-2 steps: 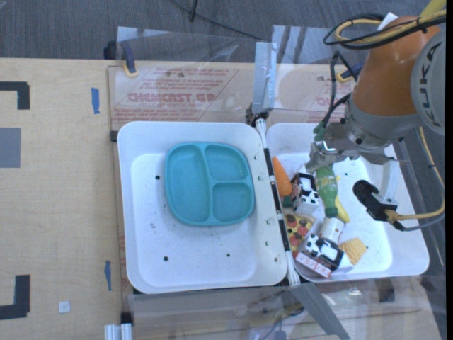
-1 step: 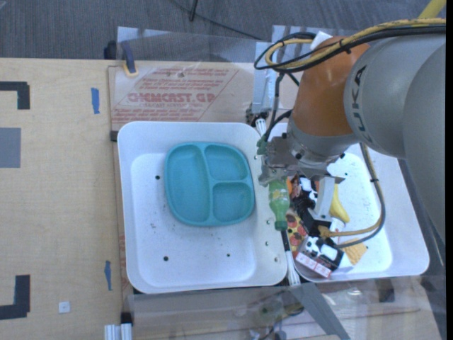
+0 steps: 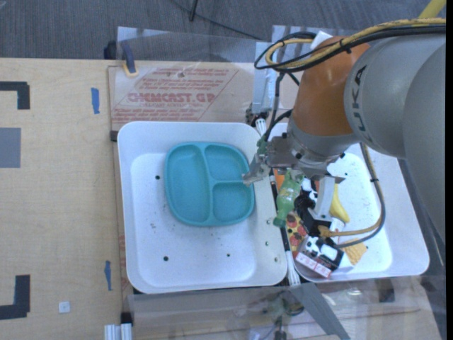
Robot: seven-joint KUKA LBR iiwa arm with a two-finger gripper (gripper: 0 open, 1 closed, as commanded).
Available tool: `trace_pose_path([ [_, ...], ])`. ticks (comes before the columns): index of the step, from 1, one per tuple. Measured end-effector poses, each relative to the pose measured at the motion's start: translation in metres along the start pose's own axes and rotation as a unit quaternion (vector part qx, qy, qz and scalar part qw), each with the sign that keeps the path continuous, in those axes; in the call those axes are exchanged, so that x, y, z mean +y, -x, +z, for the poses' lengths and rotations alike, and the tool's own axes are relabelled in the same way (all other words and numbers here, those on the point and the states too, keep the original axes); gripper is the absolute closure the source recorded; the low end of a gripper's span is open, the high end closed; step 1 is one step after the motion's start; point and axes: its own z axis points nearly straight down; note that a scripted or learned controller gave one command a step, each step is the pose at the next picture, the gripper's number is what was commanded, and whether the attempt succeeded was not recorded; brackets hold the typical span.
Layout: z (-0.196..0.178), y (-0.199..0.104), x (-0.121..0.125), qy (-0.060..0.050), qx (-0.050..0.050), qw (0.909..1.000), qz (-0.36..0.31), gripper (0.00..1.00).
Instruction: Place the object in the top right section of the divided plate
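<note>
Floor: grey carpet (image 3: 71,13) lay beyond the bench, crossed by a black cable.
Bench: pale wood (image 3: 56,211), with blue tape marks.
Arm: grey and orange (image 3: 354,98), it reached in from the right above the bins' shared edge.
Left bin: white (image 3: 191,261), it carried the blue divided plate (image 3: 209,184).
Right bin: white (image 3: 403,239), it carried mixed clutter.
Green object: (image 3: 287,195), hanging under the wrist, over the rims.
Gripper: (image 3: 283,172), its grip could not be made out.
</note>
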Motion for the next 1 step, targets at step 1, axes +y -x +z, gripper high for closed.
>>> trace_pose_path([
  [1, -0.0096, -0.0006, 0.0006, 0.001, 0.000, 1.0000, -0.001, 1.00],
])
